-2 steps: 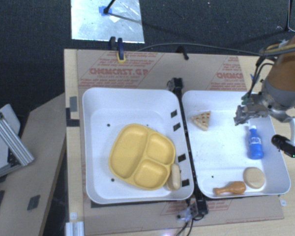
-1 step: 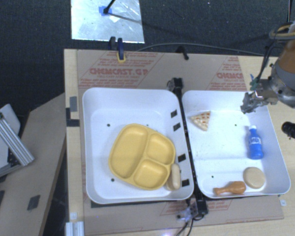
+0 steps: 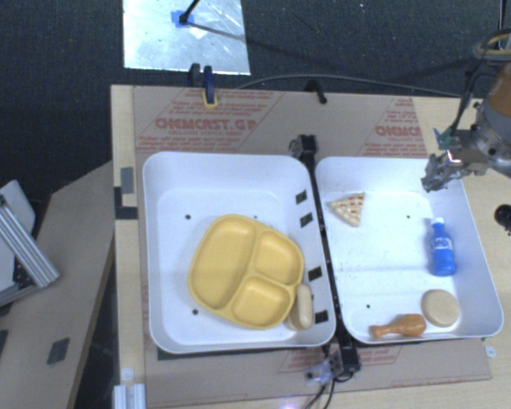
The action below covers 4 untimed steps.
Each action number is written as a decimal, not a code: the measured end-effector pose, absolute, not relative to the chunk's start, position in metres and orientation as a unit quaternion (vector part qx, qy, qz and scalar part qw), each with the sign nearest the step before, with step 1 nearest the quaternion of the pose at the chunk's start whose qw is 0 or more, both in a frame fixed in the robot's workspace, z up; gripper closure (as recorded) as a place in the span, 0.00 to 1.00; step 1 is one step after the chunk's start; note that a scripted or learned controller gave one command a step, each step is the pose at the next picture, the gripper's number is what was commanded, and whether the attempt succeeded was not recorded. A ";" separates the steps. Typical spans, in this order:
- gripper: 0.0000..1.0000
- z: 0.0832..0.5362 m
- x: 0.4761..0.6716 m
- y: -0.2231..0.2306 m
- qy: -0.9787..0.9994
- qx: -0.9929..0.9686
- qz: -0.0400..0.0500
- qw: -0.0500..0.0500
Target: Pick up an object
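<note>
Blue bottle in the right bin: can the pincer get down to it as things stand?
Probably yes. The pincer sits over the right bin's far right corner, and the blue bottle lies in the open, apart from the round bun and waffle wedge.

The arm (image 3: 504,100) is running off the right edge, so most of it is being cut away. The gripper (image 3: 436,177) is showing too small and dark to tell how its fingers are standing. The bread roll (image 3: 302,306) is tucking partly under the yellow tray's (image 3: 238,271) near rim. A metal frame (image 3: 8,237) is being cropped at the left edge.
</note>
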<state>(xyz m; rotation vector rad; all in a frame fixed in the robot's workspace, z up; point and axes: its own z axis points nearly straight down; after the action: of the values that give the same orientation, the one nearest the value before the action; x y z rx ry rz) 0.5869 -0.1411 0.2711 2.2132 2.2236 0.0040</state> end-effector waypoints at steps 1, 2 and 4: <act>1.00 0.274 0.578 -0.092 0.710 0.704 0.001 0.000; 1.00 0.275 0.568 -0.042 0.710 0.704 0.001 0.000; 1.00 0.245 0.551 0.048 0.710 0.704 0.001 -0.001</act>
<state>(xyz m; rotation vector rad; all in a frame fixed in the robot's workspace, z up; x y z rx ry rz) 0.5508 0.0485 0.2449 2.2124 2.2332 0.0022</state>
